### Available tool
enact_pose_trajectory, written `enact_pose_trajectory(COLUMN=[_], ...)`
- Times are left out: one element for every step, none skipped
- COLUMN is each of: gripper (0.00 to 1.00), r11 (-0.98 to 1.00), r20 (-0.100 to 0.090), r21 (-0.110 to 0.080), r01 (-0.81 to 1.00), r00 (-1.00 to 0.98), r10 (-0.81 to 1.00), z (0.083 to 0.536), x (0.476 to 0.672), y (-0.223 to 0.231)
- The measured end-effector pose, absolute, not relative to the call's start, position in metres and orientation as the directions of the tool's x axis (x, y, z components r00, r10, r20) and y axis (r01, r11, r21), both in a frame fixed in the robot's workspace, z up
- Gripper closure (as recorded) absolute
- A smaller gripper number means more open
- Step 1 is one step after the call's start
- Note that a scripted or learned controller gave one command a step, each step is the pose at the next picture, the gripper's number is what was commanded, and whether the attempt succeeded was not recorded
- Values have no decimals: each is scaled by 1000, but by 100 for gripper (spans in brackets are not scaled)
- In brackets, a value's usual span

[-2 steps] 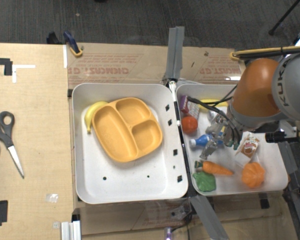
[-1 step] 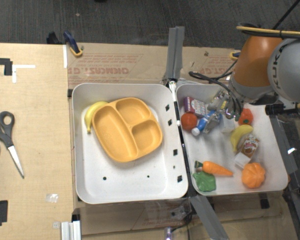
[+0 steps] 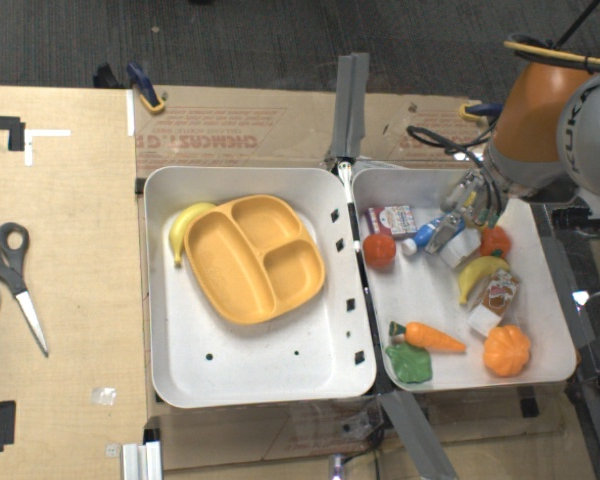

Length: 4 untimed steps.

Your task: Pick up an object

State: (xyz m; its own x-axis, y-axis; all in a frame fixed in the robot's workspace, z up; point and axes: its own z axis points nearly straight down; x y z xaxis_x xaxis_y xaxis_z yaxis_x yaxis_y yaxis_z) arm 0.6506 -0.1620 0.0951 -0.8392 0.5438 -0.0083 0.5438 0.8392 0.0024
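My gripper (image 3: 454, 230) hangs low over the back of the right bin (image 3: 550, 318), under the grey arm with its orange band (image 3: 540, 108). Right beneath it lie a blue-and-white bottle (image 3: 423, 236) and a pale object (image 3: 460, 243), and the tool hides part of both. Close by are a small pink-and-white carton (image 3: 397, 218), a red tomato (image 3: 379, 250), a yellow banana (image 3: 477, 273) and a red-orange fruit (image 3: 495, 240). Whether anything is gripped does not show.
At the front of the right bin are a carrot (image 3: 432, 339), a green vegetable (image 3: 410, 365), an orange pumpkin (image 3: 507, 351) and a brown packet (image 3: 498, 296). The left bin (image 3: 250, 368) holds a yellow divided plate (image 3: 255, 258) and a banana (image 3: 185, 230). Scissors (image 3: 15, 278) lie on the bench at the left.
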Motion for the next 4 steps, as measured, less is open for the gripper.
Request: enact_pose_trajectory(gripper=[0, 0, 0, 0], r11=[851, 830, 841, 821], r20=[-8, -3, -2, -2], r21=[-5, 0, 0, 0], r01=[525, 558, 541, 571], r00=[-851, -830, -841, -821], r10=[525, 558, 541, 571], z=[94, 93, 92, 92], x=[649, 603, 598, 564], y=[-110, -116, -115, -140])
